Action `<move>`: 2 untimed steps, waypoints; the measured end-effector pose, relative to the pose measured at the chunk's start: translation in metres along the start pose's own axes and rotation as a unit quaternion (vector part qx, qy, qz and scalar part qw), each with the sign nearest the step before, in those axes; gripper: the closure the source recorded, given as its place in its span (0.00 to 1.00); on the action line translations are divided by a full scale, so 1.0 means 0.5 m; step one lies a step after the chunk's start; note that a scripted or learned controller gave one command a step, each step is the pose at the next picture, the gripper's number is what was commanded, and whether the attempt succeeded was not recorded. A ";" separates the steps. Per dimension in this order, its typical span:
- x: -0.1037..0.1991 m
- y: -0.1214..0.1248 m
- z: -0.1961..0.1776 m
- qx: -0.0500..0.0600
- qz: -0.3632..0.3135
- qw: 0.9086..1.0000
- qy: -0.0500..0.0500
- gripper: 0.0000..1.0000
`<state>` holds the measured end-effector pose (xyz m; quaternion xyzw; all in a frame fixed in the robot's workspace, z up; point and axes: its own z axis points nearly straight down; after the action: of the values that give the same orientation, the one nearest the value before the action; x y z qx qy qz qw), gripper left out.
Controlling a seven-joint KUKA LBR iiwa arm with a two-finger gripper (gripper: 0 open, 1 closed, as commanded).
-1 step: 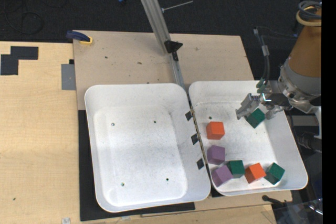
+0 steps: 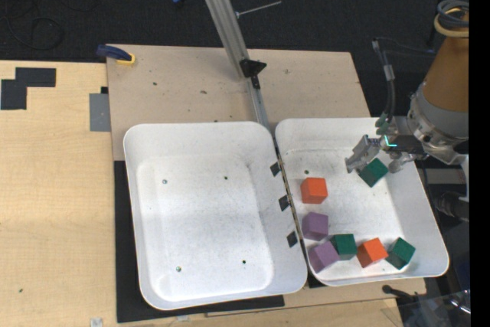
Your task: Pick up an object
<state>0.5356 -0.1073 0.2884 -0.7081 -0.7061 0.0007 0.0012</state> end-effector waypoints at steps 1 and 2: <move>0.016 0.010 0.101 0.003 0.001 1.000 0.001 0.00; 0.025 0.010 0.190 0.003 0.001 1.000 0.000 0.00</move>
<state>0.5404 -0.0946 0.1934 -0.7086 -0.7056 0.0026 0.0038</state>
